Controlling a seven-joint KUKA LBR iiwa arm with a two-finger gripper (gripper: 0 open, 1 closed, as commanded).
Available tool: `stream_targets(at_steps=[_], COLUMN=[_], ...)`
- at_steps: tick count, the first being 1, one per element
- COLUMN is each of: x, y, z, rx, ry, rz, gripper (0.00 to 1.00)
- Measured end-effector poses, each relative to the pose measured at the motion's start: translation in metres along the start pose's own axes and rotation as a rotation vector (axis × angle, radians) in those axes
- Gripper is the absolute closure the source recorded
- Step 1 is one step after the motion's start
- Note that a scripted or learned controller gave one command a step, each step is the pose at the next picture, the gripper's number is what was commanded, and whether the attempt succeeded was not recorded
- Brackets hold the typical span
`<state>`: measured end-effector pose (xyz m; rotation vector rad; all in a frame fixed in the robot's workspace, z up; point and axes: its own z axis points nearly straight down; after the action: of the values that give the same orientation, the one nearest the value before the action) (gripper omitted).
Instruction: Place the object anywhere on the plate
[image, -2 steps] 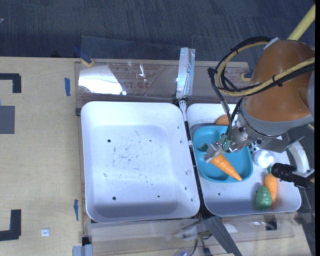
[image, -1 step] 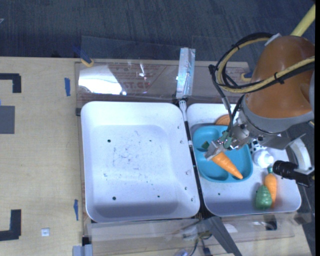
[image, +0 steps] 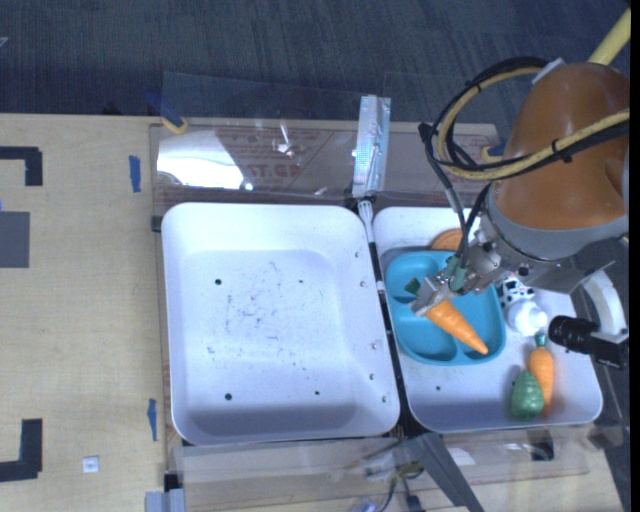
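A pale wooden bench (image: 70, 330) on dark carpet (image: 250, 40) bears two white bins. In the right bin (image: 580, 400), the gripper (image: 440, 295) pinches a carrot (image: 458, 324) over the blue plate (image: 430, 340). The arm (image: 560, 160) hides the bin's two o'clock corner.

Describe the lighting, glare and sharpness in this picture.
Camera view: even overhead light, soft shadows along the left bin walls; bright glare on the clear panel behind the bins; the orange arm band is close to the lens and soft; the toy carrot on the blue plate reads clearly, while the end effector above it is slightly blurred.
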<state>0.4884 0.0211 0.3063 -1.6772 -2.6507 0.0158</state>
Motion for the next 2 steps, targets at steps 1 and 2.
stream_targets(at_steps=[1, 2], x=[0.121, 0.121], y=[0.047, 0.048], z=[0.068, 0.137], rx=[-0.001, 0.000], ry=[0.003, 0.003], rz=[0.141, 0.427], gripper=[1.00, 1.00])
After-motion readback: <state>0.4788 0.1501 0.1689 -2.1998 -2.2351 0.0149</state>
